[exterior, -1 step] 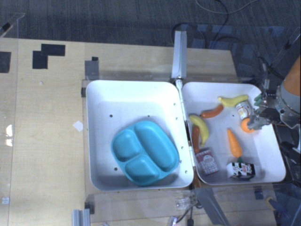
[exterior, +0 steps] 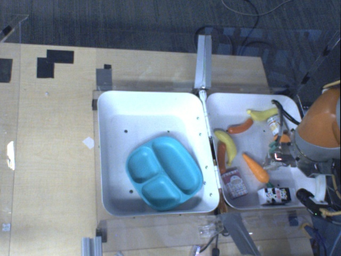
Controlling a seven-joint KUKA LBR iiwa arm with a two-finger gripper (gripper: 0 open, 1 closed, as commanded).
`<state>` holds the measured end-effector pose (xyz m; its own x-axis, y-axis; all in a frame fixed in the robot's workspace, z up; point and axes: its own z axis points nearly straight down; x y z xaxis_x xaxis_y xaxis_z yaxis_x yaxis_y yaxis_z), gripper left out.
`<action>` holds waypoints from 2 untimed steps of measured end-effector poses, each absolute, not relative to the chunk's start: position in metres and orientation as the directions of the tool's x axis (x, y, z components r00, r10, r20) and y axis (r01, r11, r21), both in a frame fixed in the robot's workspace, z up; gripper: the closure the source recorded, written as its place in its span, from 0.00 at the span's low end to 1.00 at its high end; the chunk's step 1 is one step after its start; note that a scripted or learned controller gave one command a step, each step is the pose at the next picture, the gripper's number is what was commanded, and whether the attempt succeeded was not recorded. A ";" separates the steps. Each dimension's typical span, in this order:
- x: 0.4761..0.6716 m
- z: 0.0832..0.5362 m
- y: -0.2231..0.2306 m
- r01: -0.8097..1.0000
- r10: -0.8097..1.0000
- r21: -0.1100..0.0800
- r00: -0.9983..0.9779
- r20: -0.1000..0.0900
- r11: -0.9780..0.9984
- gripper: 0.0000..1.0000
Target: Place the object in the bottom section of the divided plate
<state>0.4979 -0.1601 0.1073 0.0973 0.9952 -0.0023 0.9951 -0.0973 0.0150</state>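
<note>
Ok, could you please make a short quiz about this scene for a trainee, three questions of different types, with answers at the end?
1. True or false: the blue divided plate lies in the left bin.
2. Which item lies nearest the arm? A) carrot B) banana C) small dark packet
3. Fill in: the right bin holds two yellow ______.

Key
1. True; all its sections hold nothing yet.
2. A, the carrot lies just left of the arm's wrist.
3. Bananas; the second banana lies near the far wall.
</note>
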 end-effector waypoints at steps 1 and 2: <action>0.500 0.118 -0.160 0.995 0.995 0.019 0.096 -0.002 -0.096 1.00; 0.572 0.090 -0.146 0.996 0.996 0.013 0.092 -0.001 -0.092 1.00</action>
